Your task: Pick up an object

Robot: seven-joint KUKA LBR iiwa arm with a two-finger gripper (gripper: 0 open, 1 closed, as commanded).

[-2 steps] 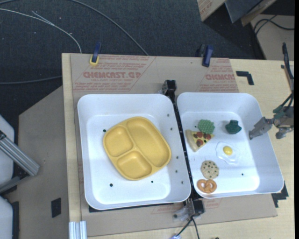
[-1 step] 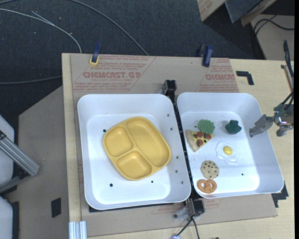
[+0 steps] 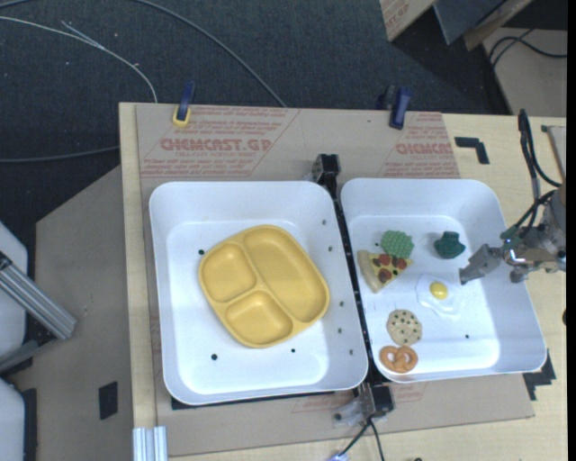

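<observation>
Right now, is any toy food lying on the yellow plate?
No, the yellow plate is bare; the toy food all lies in the right bin.

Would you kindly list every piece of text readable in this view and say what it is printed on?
"CHEMCAST GP" in faded red, on the brown protective sheet above the left bin.
The same red print above the right bin, at, cut off and too blurred to read fully.
Red print on the cardboard box at the top edge: too small to read.
</observation>
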